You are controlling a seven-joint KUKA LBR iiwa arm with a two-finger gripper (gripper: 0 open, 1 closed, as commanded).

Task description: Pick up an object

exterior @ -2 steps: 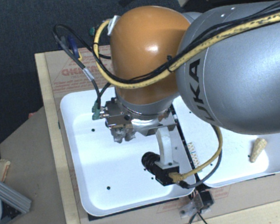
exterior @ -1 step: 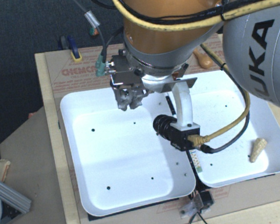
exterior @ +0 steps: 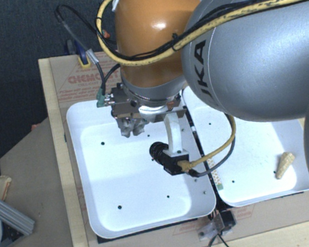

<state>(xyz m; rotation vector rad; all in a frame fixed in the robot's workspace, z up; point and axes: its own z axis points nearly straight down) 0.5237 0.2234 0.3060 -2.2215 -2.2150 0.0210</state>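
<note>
A small tan, ridged object point(exterior: 284, 164) lies near the front right of the right bin point(exterior: 255, 187). My gripper point(exterior: 133, 126) hangs over the far middle of the left bin point(exterior: 126, 207), well to the left of that object and apart from it. The big grey arm with its orange band point(exterior: 155, 28) covers the far part of both bins. Nothing shows beneath the gripper on the white bin floor.
The two bins meet at a dark seam point(exterior: 201, 153) just right of the gripper. A cardboard-coloured bench board point(exterior: 62, 133) frames the bins. Metal framing point(exterior: 8, 217) stands off the bench at the left.
</note>
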